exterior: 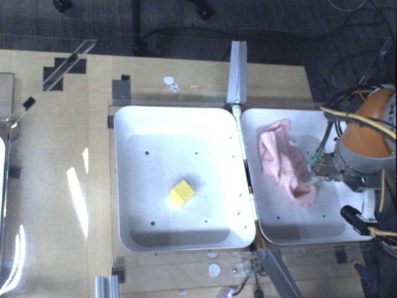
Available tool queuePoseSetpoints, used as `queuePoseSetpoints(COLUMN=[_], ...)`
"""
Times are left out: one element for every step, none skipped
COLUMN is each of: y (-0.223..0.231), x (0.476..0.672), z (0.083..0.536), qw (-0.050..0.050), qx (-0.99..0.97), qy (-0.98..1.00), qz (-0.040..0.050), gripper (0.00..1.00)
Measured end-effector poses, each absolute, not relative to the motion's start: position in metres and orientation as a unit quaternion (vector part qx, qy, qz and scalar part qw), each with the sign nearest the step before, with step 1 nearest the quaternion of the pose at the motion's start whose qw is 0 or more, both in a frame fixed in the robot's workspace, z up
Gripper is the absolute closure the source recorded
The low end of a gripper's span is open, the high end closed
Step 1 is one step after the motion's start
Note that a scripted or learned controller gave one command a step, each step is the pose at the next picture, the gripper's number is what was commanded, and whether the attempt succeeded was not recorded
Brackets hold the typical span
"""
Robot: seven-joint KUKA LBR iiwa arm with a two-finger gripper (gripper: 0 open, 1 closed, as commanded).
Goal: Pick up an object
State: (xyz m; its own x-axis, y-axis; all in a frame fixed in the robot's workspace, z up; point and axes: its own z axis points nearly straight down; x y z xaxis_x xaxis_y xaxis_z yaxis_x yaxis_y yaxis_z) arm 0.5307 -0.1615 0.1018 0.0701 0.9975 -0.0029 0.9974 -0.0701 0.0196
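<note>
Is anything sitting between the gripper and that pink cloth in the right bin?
Nothing visible does. The gripper sits low in the right bin, right at the pink cloth's right edge. The yellow block lies apart in the left bin, out of the way.

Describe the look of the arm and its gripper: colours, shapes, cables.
The arm is rounded, with an orange band above a grey wrist collar. Yellow and black cables loop over it. The gripper is small, dark metal with greenish parts, blurred beside the pink cloth in the right bin.

The arm (372, 135) is cut off by the right edge.
</note>
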Motion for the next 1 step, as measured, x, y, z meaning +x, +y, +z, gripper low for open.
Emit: queuePoseSetpoints(y=[-0.1015], x=[0.5516], z=[0.1973], qw=[0.002], qx=[0.691], qy=[0.723], qz=[0.0017], gripper=[1.00])
